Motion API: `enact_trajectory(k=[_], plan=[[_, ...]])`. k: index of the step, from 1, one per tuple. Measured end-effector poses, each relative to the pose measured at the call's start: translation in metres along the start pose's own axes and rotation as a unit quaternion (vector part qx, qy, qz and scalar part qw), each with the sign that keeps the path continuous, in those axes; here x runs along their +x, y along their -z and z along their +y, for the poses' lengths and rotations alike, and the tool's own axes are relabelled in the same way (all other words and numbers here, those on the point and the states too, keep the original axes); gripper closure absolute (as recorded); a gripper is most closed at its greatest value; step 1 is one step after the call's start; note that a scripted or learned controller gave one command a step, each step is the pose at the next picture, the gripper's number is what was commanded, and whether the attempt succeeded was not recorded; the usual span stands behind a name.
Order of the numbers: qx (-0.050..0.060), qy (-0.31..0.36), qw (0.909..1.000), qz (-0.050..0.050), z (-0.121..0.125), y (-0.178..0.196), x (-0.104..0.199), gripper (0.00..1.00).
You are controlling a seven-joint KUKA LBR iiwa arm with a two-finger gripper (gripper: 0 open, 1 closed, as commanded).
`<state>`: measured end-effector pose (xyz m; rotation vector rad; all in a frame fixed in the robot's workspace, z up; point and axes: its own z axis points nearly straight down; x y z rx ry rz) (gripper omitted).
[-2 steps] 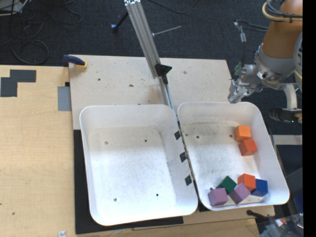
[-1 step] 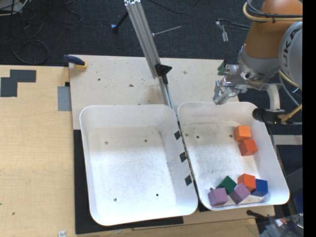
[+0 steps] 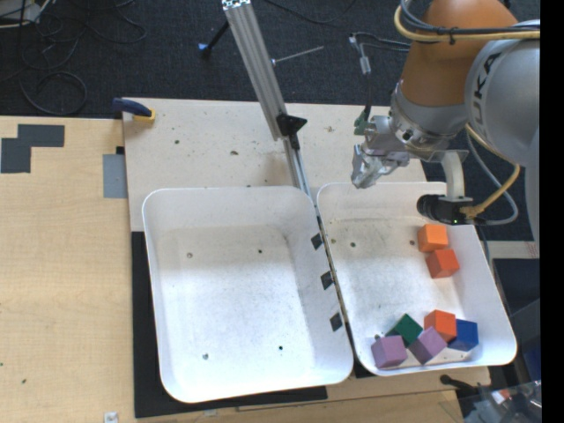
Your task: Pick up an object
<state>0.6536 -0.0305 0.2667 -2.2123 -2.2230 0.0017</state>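
Observation:
My gripper (image 3: 365,176) hangs above the far rim of the right bin (image 3: 493,298), near its back left corner, with nothing between its fingers as far as I can see. Two orange blocks (image 3: 433,237) (image 3: 442,262) lie near the right wall of that bin, well to the right of the gripper. At the bin's near edge sits a cluster: a green block (image 3: 406,329), an orange block (image 3: 441,323), a blue block (image 3: 464,334) and two purple blocks (image 3: 389,351) (image 3: 427,345).
The left bin (image 3: 167,236) stands beside the right one, with a divider carrying black clips (image 3: 327,279) between them. A slanted metal bar (image 3: 263,77) rises behind the bins. A small blue-and-yellow clamp (image 3: 134,108) lies at the bench's back left.

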Motion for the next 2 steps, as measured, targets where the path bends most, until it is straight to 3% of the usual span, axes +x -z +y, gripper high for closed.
enact_trajectory(k=[2], plan=[[0.0, -0.001, 1.0, -0.001, -0.003, -0.025, 0.099, 1.0]])
